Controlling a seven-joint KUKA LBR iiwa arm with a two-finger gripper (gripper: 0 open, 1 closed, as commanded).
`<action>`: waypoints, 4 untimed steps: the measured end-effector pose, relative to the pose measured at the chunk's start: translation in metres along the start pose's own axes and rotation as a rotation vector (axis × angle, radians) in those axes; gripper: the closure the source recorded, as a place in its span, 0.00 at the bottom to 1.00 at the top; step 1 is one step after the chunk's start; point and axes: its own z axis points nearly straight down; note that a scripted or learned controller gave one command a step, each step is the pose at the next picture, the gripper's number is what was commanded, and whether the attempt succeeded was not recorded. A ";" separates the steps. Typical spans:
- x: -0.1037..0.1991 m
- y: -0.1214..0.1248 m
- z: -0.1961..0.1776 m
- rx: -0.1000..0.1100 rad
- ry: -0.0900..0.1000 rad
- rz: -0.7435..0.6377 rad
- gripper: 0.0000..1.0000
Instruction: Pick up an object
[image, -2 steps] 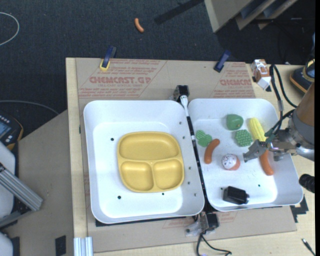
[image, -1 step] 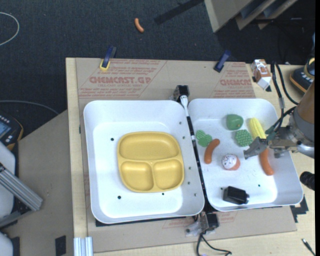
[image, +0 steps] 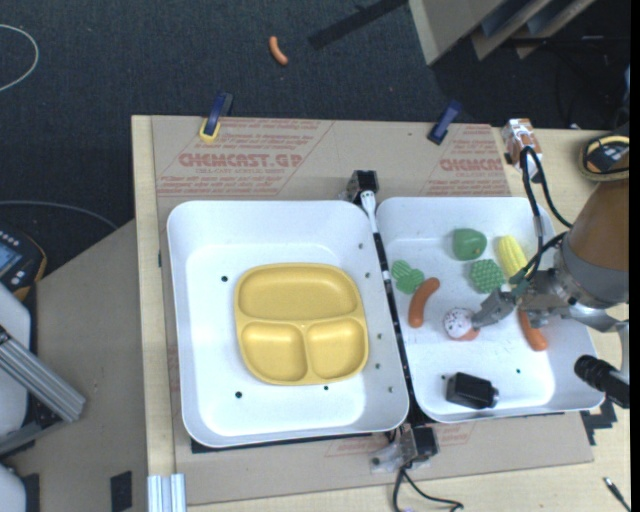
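Note:
My gripper (image: 506, 314) is low in the right bin (image: 430, 395), reaching in from the right, and stands open with nothing between its fingers. One grey finger (image: 488, 311) points at a small white-and-pink ball (image: 459, 323) and ends just right of it. An orange carrot-like piece (image: 536, 333) lies beside the other finger. An orange sausage (image: 422, 301) lies left of the ball. Behind the gripper are a textured green piece (image: 487, 273), a yellow corn cob (image: 511, 255), and a round green piece (image: 467, 242). A green leafy piece (image: 405, 274) lies near the bin's left wall.
A black block (image: 471, 390) lies near the right bin's front wall. The left bin (image: 200, 300) holds a yellow divided plate (image: 300, 322). A clamp and cable (image: 364, 187) sit between the bins at the back. Cables run along the right bin's far right.

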 end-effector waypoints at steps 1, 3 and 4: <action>-0.006 -0.001 0.045 0.000 0.000 0.001 0.00; -0.006 -0.001 0.073 -0.008 -0.003 0.001 1.00; -0.012 -0.007 0.014 -0.014 -0.006 0.001 1.00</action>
